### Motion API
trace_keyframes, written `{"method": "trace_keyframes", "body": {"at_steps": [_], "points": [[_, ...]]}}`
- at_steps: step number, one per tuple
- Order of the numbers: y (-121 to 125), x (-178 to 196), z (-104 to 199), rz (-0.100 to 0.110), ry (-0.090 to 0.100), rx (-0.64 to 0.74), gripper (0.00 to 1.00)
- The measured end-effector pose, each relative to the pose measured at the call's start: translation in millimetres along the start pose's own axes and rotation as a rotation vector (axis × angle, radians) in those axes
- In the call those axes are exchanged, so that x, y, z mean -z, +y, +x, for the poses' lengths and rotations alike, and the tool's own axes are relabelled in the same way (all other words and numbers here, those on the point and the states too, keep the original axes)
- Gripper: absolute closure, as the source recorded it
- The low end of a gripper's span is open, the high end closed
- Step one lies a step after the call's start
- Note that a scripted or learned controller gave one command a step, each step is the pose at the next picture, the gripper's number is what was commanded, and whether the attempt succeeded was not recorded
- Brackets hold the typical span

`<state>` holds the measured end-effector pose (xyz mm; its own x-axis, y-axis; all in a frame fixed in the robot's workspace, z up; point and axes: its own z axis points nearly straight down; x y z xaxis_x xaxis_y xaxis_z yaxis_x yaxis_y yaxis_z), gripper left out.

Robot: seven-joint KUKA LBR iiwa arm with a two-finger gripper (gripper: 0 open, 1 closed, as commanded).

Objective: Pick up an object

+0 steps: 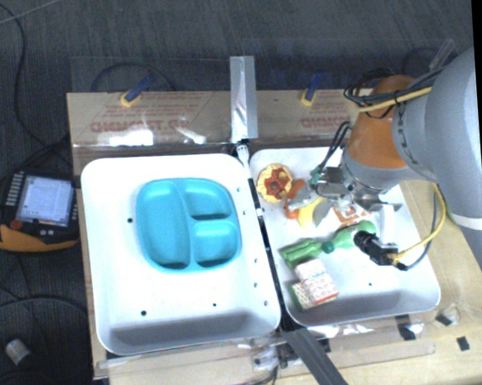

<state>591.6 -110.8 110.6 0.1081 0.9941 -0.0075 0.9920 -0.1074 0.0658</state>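
One gripper (348,198) hangs low in the right bin (396,290), toward that bin's far edge, at the end of the grey arm (434,133) that comes in over the bin's right side. From above, how wide the gripper stands cannot be made out, and nothing can be seen held in it. Just under it, touching or nearly so, lies a small orange and white piece (349,214). Beside that, toward the bin's left edge, sit a yellow lump (308,215) and a small orange bit (293,212), close together. Near the far left corner of the bin rests a round yellow and red toy (274,182). Nearer the front, a green toy (315,248) lies lengthwise across the middle of the bin, and a small red and white box (315,283) sits just in front of it, near the front left corner. The left bin (125,307) holds a blue divided tray (186,224) at its centre. Both bins stand side by side on the surface (466,291). Off the surface's left edge, a handheld device (36,206) with a lit screen lies on the dark floor.
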Motion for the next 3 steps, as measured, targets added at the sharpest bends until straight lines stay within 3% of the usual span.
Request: {"method": "trace_keyframes", "body": {"at_steps": [1, 2, 3], "points": [[19.2, -1.7, 12.3, 0.004, -0.004, -0.047, 0.0], [13.1, -8.1, 12.8, 0.023, 0.006, -0.116, 0.0], [33.9, -13.3, 12.7, 0.07, 0.003, -0.117, 0.0]]}}
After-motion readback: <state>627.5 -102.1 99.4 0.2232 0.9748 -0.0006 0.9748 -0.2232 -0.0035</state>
